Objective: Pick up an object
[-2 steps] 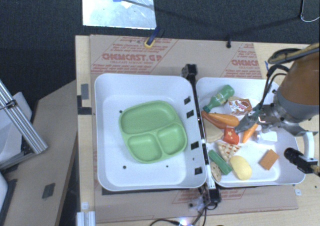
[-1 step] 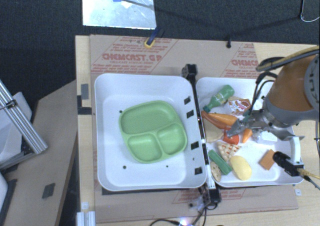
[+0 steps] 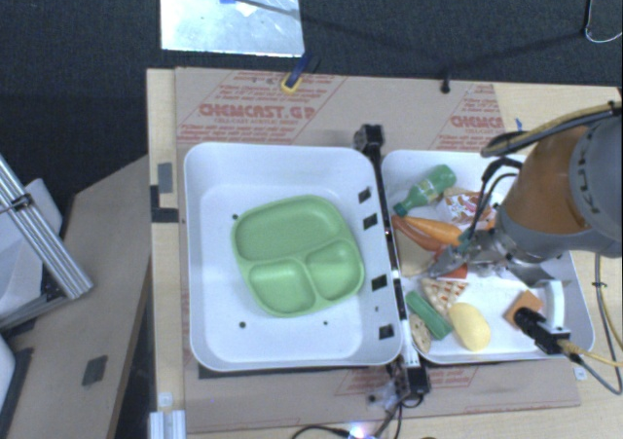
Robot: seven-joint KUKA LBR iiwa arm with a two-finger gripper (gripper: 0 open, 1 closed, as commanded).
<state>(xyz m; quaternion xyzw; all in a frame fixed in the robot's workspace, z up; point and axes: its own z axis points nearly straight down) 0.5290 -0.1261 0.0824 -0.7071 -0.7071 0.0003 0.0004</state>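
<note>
You have two white bins side by side on the table (image 3: 165, 233). The left bin (image 3: 209, 184) holds a green three-part plate (image 3: 297, 254), lying flat near its middle. The right bin (image 3: 576, 303) holds the loose things: a green bottle (image 3: 425, 188) at the top, an orange carrot (image 3: 428, 230) just below it, a pizza slice (image 3: 446, 292) near the centre, a green pickle-like piece (image 3: 428, 315) beside the divider, a yellow lemon-like lump (image 3: 470, 326) at the bottom, and a small orange piece (image 3: 525, 307) to the right of that.

The arm (image 3: 569, 196) comes in from the right over the right bin. Its jaws (image 3: 451, 260) sit low among the clutter, between the carrot and the pizza slice. You cannot tell whether the jaws are wide, narrow or gripping anything; the tips blur into the items around them.
</note>
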